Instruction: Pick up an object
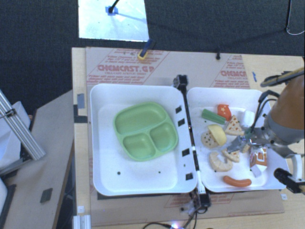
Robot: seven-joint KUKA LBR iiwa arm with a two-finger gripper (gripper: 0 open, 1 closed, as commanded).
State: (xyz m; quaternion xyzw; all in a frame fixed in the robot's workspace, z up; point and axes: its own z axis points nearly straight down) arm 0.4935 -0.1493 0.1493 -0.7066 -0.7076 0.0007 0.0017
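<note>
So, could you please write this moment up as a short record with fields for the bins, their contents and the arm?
left bin: green divided tray
right bin: toy food, including tomato, green stick, sausage, cracker wedge, small carton
arm: enters from right, low over right bin
gripper: among food pieces, grasp unclear

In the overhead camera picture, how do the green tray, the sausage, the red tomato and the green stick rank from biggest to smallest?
1. Green divided tray, by far the largest.
2. Sausage and green stick: they look about alike, so I won't rank them.
3. Red tomato, smallest.
</note>
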